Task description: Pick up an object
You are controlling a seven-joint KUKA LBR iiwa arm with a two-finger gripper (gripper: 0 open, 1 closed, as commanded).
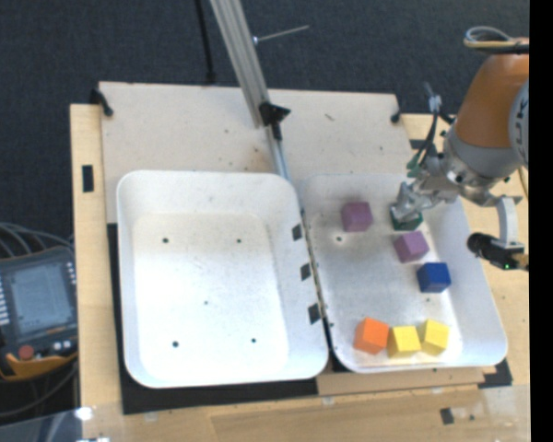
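Along the near rim of the right bin (479, 284) sits a row of three blocks: an orange block (371, 335), then a yellow block (405, 340) touching a second yellow block (435, 336) that is turned at a slight angle. Farther back in the same bin a blue block (433, 276) rests near the right wall, with a purple block (410, 246) just beyond it and another purple block (356, 215) off toward the bin's left side, well apart from the rest. The gripper (406, 214) hangs low over the bin between the two purple blocks, close above the nearer one, its tip showing a greenish patch; whether it is spread or clenched cannot be told from this angle, and no block can be seen in it. The grey arm (479, 150) with its orange band reaches in from the right. The left bin (129, 247) lies alongside, its white floor speckled with dark marks. A slanted metal rail (242, 52) crosses the bench (88, 155) behind the bins, and a control pendant (29, 307) rests at far left.
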